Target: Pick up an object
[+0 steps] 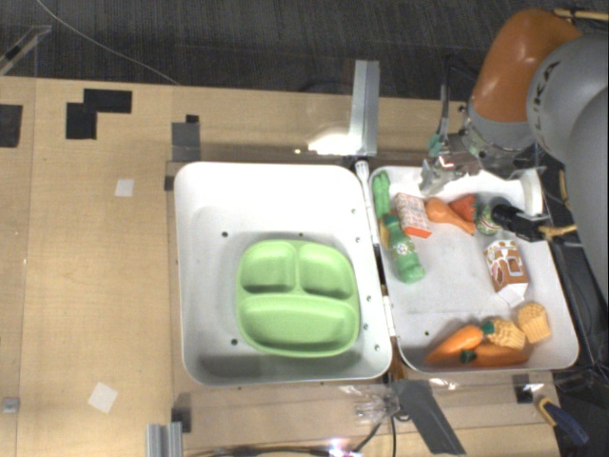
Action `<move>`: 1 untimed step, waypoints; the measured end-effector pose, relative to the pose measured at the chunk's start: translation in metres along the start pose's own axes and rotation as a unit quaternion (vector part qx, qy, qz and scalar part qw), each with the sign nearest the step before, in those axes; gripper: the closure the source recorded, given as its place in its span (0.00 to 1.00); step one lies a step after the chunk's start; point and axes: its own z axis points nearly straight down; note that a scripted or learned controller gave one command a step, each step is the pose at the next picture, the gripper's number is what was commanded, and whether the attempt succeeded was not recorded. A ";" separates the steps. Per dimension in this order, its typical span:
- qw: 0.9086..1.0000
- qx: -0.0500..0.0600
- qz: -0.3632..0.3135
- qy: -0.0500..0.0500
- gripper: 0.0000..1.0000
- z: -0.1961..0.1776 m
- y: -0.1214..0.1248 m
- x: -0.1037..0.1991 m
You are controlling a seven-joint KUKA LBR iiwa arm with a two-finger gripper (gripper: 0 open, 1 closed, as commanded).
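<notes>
Viewed from above, the table [86, 284] carries two shallow white bins side by side. The left bin [205, 208] holds a green divided tray [298, 296] lying flat near its middle. The right bin [561, 341] holds the candidates for picking: a green bottle [397, 241] along its left wall, a small red-and-white packet [413, 215] just beside it, an orange toy [455, 212] near the back, a small printed carton [506, 264] toward the right, and, at the front edge, a carrot [466, 341] touching two yellow waffle-like pieces [523, 327]. The arm [533, 65] reaches in from the right, and its end effector [447, 165] hangs over the back of the right bin, close above the orange toy and the packet. Whether the end effector is open or closed cannot be told at this size. Judged from the layout, the task is at an early stage: every object appears to rest in its bin, nothing is seen lifted, and descent, grasp and lift all seem left to do
</notes>
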 end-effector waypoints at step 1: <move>0.992 -0.005 0.129 -0.001 1.00 -0.113 -0.063 -0.032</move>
